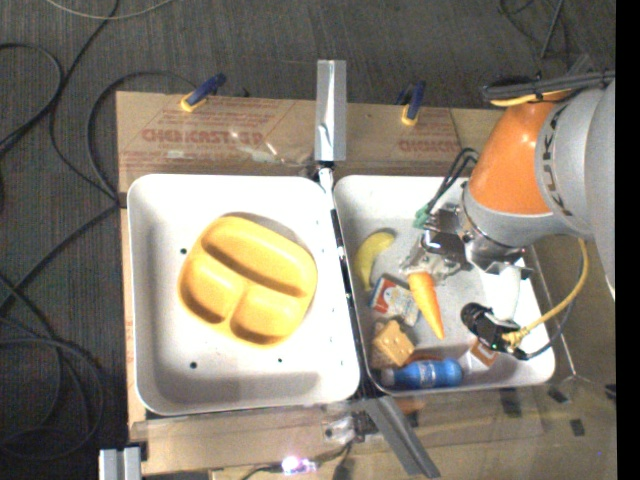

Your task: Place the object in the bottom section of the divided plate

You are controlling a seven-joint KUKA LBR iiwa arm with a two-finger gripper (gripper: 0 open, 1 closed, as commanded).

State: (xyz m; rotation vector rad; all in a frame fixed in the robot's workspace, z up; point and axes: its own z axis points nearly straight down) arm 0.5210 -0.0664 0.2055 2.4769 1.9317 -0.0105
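- The left bin (150, 298) holds a yellow divided plate (248, 278), lying tilted near the bin's centre, with one long section along its upper side and two smaller ones below.
- A metal strip (330, 108) stands at the back of the counter (240, 133), above the seam between the two bins, with a blue clip (203, 91) to its left and another clip (410, 103) to its right.
- The right bin (545, 363) holds the loose objects: a banana (372, 253) near its left wall, a small printed box (390, 296) below it, a tan block (393, 345) lower still, and a blue bottle (425, 373) lying along the front edge.
- An orange carrot (428, 303) lies at a slant in the middle of the right bin, its thick end just under the tool (437, 253).
- The tool hangs over the right bin, close above the carrot; whether it is open or closed, or grips anything, cannot be told.
- The grey arm (560, 168) with its orange band comes in from the right.
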